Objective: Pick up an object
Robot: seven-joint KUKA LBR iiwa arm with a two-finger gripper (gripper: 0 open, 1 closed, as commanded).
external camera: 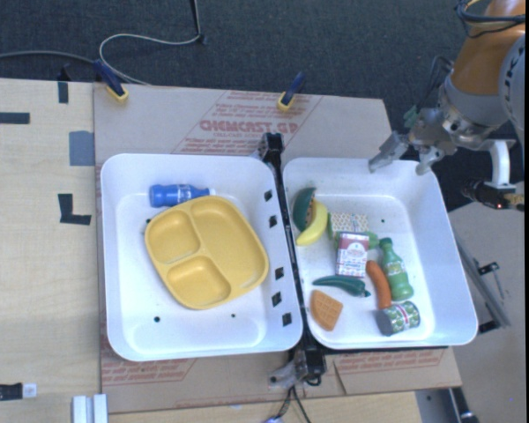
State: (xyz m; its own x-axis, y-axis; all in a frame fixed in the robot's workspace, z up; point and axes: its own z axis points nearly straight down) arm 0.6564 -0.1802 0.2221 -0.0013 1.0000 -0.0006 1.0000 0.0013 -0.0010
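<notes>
Gripper point(397, 159) above right bin's point(441, 210) far rim

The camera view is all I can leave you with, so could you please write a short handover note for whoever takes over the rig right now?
Gripper: open, holding nothing, above the far rim of the right bin.
Right bin holds a banana, a red carton, a green bottle, a carrot, a green pepper, a can and an orange wedge-shaped piece.
Left bin holds a yellow divided plate and a blue bottle.
Done: nothing picked up.
Left: choose an object, descend, close on it, lift.
</notes>
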